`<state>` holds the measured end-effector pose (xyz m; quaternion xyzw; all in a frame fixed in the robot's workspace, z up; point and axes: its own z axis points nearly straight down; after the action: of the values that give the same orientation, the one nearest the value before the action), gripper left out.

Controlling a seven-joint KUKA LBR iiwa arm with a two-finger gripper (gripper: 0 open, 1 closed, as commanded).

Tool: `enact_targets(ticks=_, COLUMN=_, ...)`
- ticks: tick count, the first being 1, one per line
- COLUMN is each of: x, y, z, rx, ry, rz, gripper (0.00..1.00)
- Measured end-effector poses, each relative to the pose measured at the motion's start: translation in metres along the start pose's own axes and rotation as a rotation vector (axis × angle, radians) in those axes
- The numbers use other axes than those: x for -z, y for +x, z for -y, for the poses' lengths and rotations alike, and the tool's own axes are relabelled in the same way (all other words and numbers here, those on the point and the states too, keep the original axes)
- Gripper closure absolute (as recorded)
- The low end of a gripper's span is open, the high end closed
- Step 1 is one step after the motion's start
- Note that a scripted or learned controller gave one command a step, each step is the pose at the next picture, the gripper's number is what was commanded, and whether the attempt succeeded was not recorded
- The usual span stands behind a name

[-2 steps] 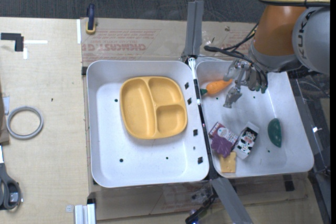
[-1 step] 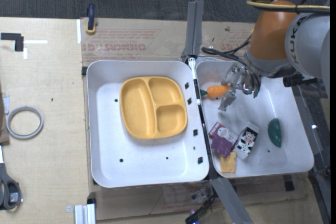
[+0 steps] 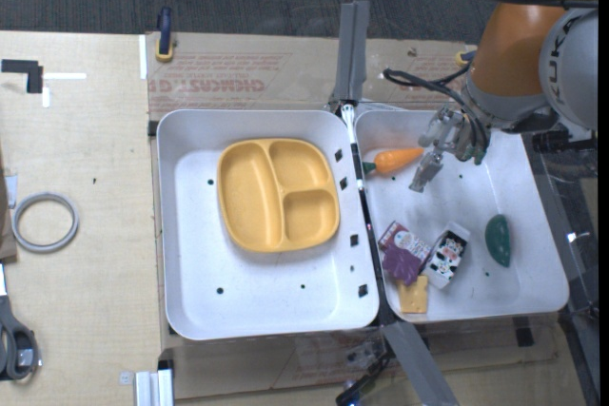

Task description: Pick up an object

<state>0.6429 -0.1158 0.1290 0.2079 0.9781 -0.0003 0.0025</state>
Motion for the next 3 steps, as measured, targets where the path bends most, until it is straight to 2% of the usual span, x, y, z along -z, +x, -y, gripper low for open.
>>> enact_targets(ticks=1, x=-0.033, y=-0.008, z=0.001, rx=-0.219, ry=-0.001, rz=0.006, gripper=0.00)
enact_targets(ticks=2, x=-0.035, y=0.000, z=-0.020, rx=-0.503, ry=0.000, rz=0.001, gripper=0.00)
enact_targets(ticks=3, x=-0.022, y=-0.004, z=-0.019, rx=-0.501, ry=0.000, rz=0.015, gripper=1.00)
